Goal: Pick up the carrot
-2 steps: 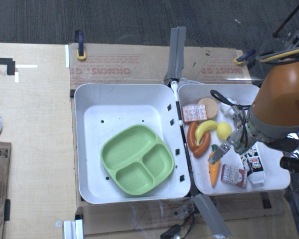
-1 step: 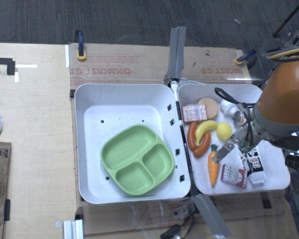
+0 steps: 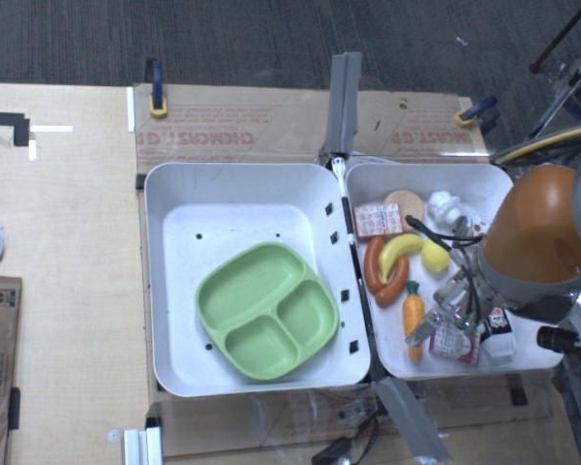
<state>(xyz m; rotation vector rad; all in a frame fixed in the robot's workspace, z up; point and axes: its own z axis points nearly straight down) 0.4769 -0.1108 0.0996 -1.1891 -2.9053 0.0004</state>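
The carrot [image 3: 412, 322], small and orange with a green top, lies in the right bin [image 3: 484, 176] near its front left, pointing toward the front wall. My gripper [image 3: 440, 314] hangs low over the bin just to the right of the carrot, close beside it or touching it. The arm's orange band [image 3: 538, 225] rises above and to the right, hiding the bin's right part.
A red sausage [image 3: 377, 271], banana [image 3: 399, 251] and lemon [image 3: 435, 257] lie just behind the carrot, with a pink carton [image 3: 378, 219] further back. A crumpled packet [image 3: 455, 343] sits under the gripper. The left bin [image 3: 165, 260] holds a green divided plate [image 3: 266, 310].
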